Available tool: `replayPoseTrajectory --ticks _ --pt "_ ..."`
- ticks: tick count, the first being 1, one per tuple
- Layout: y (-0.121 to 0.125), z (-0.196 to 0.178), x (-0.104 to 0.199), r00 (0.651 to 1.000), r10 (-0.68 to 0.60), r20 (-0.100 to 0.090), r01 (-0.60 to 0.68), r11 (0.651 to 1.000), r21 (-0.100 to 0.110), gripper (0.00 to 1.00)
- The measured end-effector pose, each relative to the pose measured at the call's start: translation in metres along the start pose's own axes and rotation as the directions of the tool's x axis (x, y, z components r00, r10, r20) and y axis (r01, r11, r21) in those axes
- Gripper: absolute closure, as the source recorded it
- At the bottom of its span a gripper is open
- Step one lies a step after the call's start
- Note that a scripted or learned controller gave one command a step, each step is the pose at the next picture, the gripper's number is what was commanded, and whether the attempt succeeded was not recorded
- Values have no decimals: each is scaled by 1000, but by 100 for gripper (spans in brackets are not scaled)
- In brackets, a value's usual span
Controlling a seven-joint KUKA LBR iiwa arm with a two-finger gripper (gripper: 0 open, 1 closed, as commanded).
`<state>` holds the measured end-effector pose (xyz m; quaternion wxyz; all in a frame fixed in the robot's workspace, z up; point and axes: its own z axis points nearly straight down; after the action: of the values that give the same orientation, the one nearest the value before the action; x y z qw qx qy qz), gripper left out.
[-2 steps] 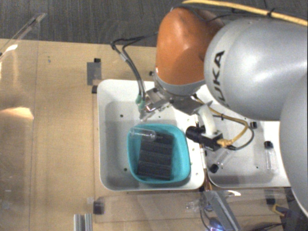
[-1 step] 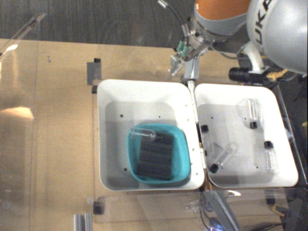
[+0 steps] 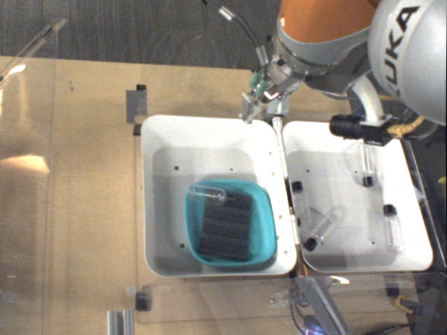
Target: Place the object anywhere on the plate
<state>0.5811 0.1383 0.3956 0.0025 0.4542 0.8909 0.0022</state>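
A teal plate (image 3: 266,218) sits in the left bin (image 3: 160,187), toward its near right corner. A black ridged block (image 3: 225,227) lies flat in the middle of the plate. A clear vial (image 3: 207,192) rests on its side across the plate's far left part, touching the block's far corner. My gripper (image 3: 264,105) hangs above the far rim of the left bin, near the wall between the bins, well apart from the plate and vial. I see nothing in it.
The right bin (image 3: 412,208) holds several clear vials with black caps: one (image 3: 321,227) near the dividing wall, one (image 3: 367,165) at the back, one (image 3: 392,227) at the right. The arm's orange band and grey body (image 3: 349,26) loom over the far right.
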Motion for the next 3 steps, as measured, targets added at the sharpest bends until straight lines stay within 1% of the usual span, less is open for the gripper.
replayPoseTrajectory --ticks 1,2,3 --pt "-36 -43 65 1000 5 2 -5 1000 -8 100" --pt "-78 -42 51 1000 6 2 -6 1000 -5 100" --pt "-84 27 42 978 -211 0 211 978 0 100"
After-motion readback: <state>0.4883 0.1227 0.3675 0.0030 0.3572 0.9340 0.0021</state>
